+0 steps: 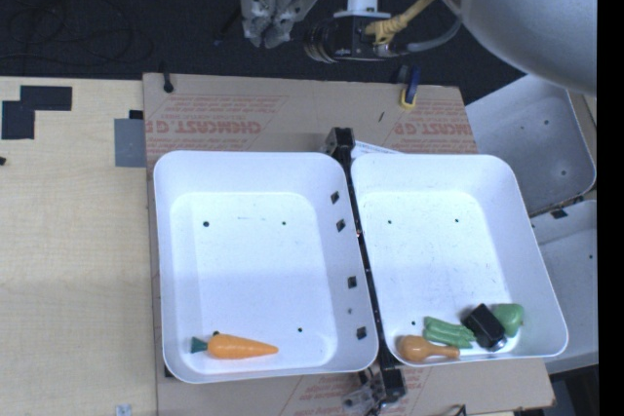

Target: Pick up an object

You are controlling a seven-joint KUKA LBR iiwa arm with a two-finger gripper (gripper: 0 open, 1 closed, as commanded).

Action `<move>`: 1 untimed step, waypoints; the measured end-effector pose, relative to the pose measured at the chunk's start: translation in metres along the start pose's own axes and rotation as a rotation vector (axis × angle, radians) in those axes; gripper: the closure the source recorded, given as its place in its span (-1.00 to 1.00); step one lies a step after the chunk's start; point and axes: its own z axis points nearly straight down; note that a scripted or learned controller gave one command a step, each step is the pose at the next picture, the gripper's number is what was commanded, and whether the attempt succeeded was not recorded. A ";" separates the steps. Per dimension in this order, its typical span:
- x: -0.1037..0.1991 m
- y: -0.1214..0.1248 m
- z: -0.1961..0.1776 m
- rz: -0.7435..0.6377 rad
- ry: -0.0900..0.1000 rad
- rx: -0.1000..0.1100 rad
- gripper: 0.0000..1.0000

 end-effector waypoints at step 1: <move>-0.043 -0.034 0.228 0.010 -0.011 0.026 1.00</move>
